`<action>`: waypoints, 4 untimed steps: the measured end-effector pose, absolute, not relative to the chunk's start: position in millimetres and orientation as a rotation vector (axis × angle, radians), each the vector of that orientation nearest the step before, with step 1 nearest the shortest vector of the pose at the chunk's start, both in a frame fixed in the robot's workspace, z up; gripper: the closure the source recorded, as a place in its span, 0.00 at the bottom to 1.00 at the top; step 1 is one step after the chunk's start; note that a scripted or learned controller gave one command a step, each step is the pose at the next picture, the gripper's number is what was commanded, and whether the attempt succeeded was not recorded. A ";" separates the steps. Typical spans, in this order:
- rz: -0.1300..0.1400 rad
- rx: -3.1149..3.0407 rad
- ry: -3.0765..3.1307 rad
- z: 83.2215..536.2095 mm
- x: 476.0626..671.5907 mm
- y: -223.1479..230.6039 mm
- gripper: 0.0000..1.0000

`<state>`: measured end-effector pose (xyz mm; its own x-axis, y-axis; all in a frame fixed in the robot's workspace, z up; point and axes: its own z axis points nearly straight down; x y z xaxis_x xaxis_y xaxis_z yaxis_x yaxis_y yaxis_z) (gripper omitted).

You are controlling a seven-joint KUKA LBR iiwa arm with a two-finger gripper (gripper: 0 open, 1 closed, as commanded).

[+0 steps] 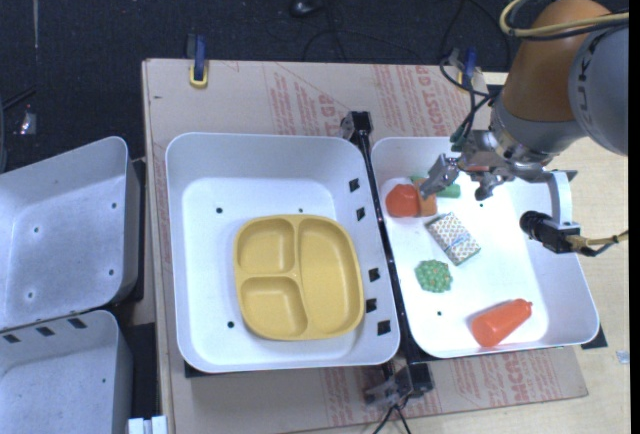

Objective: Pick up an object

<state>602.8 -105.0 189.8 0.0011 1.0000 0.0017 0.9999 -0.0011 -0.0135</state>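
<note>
Left bin: white, held a yellow divided tray. Right bin: white, held a red-orange rounded piece, a green knobbly ball, an orange bottle-like piece, and a chequered white-and-blue packet.

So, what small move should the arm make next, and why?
Probably a short move down and toward the left bin. The gripper hangs open above the right bin's far end with nothing between its fingers, and the red-orange object lies just beside it, the nearest thing to take.
</note>
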 end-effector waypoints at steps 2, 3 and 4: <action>0.006 -2.220 -2.216 136.3 598.9 -109.5 0.00; 0.000 -2.229 -2.225 94.4 600.7 -111.4 0.00; -0.008 -2.236 -2.230 108.7 603.1 -112.3 1.00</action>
